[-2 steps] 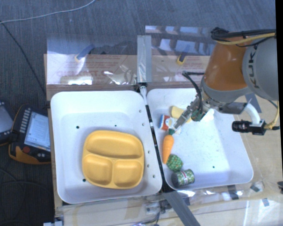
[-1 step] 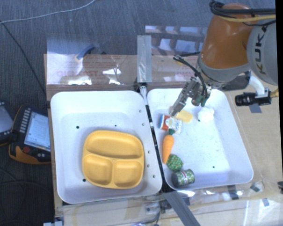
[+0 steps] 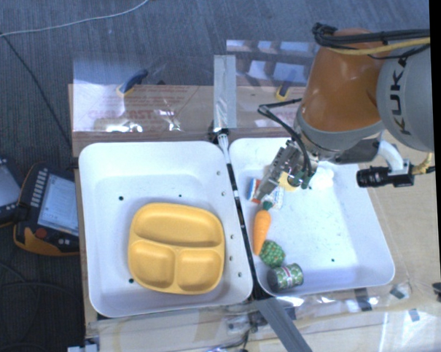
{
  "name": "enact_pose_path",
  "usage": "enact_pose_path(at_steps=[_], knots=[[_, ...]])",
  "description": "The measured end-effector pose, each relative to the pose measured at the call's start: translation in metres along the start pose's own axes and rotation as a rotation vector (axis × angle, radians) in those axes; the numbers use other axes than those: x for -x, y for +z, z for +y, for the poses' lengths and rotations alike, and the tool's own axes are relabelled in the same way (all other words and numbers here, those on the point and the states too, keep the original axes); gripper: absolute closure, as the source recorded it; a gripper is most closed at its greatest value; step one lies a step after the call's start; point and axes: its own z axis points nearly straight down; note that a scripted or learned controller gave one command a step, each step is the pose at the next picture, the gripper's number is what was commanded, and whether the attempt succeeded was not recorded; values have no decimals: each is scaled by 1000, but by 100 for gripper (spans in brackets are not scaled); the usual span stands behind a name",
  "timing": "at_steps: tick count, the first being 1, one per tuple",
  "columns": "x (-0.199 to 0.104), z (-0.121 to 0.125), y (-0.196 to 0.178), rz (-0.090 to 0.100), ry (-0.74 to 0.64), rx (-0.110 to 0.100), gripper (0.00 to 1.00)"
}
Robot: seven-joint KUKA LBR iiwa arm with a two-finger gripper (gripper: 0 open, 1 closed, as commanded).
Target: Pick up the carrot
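Carrot [image 3: 261, 230]: lies in the right bin [image 3: 354, 231], close to that bin's left wall, leafy end toward the near side, free of the gripper.
Gripper [image 3: 270, 185]: hangs over the far-left part of the right bin, above a small red, white and blue item [image 3: 274, 197] just beyond the carrot's tip; whether the jaws are spread or pressed together cannot be told.
Neighbours: a green bumpy item [image 3: 272, 253] touches the carrot's near end; a green can [image 3: 286, 277] lies beside the bin's near edge.
Open room: the right bin's middle and right stretch bare.
Left bin [image 3: 105, 213]: a yellow divided plate [image 3: 177, 247] sits near the centre.
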Motion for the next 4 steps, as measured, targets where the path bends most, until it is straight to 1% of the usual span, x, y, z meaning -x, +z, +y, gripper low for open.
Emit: enact_pose_path(at_steps=[1,2,3,4], knots=[[71,2,-21,-3,-327,0,100],[86,-2,-25,-3,-675,1,100],[127,-10,-55,-6,-946,2,100],[80,-12,-72,-4,-872,3,100]])
